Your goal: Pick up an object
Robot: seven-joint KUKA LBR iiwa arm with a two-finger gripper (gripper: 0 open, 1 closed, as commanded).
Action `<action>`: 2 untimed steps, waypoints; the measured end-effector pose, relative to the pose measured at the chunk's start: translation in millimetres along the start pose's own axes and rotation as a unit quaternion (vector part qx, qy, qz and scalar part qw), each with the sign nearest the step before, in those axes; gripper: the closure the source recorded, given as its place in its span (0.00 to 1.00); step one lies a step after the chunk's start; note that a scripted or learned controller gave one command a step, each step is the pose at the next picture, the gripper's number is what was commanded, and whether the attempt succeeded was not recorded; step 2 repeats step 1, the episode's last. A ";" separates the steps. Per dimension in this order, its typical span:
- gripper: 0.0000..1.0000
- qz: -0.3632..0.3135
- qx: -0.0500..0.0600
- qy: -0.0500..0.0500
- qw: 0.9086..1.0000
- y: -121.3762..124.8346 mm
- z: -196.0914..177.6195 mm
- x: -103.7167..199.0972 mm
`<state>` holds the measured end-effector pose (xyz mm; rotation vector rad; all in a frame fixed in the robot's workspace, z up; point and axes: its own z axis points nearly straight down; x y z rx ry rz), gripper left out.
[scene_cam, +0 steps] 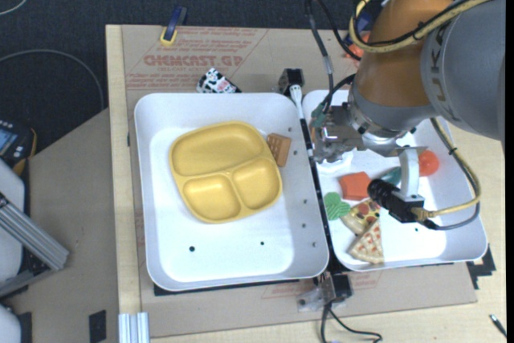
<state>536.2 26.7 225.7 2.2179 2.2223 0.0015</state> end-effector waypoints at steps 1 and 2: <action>1.00 0.002 0.002 0.000 1.000 -8.1 1.3 -19.7; 1.00 0.002 0.002 0.000 1.000 -8.1 1.3 -19.7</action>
